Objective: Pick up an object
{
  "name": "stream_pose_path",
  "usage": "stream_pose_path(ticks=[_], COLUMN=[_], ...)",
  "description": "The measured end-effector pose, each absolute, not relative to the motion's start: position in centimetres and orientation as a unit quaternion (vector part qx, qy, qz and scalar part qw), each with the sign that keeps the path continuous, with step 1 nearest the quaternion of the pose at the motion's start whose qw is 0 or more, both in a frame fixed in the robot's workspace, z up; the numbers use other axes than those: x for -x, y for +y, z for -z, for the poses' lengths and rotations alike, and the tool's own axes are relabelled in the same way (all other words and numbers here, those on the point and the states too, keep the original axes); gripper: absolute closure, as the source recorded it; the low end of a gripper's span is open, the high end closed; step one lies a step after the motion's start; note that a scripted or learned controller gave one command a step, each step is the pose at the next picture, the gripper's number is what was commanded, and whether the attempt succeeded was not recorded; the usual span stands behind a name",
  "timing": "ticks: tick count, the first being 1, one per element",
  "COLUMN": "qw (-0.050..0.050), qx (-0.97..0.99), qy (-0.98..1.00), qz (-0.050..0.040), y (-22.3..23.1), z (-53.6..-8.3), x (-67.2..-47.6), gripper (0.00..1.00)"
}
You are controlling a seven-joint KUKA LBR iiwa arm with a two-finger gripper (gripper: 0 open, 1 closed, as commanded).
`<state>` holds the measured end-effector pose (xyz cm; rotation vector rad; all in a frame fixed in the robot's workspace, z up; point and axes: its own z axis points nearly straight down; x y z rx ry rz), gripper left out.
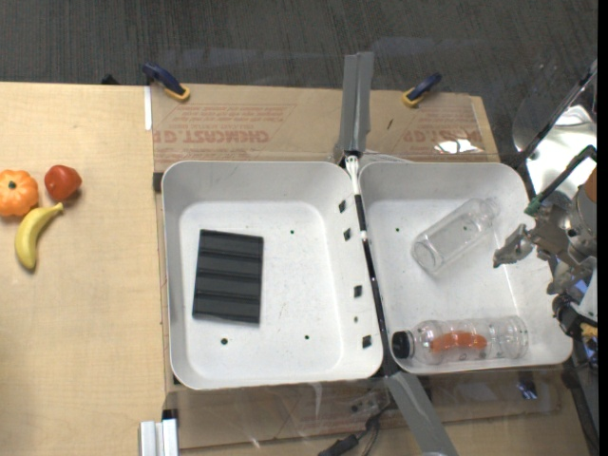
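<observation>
1. Dark grey carpet runs across the top of the view, beyond a table of light wood.
2. Brown cardboard lies under two white bins and is held at its far edge by two clamps, one at 11 o'clock and one at 1 o'clock.
3. Left bin: a black ribbed block lies flat in its 9 o'clock half, apart from the walls.
4. Right bin: a clear bottle lies tilted, its body toward 8 o'clock and its narrow end toward 2 o'clock, in the upper middle of the bin.
5. A second clear bottle with a black cap and something orange inside lies along the bin's 6 o'clock wall, cap pointing to 9 o'clock.
6. Pincer sits at the right bin's 3 o'clock edge, just beside the tilted bottle's narrow end; nothing is between its tips, and whether it stands wide or narrow I cannot tell.
7. On the bare table at 9 o'clock, well apart from the bins, a small orange pumpkin-like fruit, a red fruit and a banana sit close together.
</observation>
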<state>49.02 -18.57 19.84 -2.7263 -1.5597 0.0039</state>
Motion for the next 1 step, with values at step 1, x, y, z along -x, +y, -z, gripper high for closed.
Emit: stream_pose_path(ticks=[1], qw=[0.0], qx=[0.837], qy=[-0.546], qz=[-0.0014], y=[-17.86], z=[-22.83], x=[-50.96], gripper=[0.0])
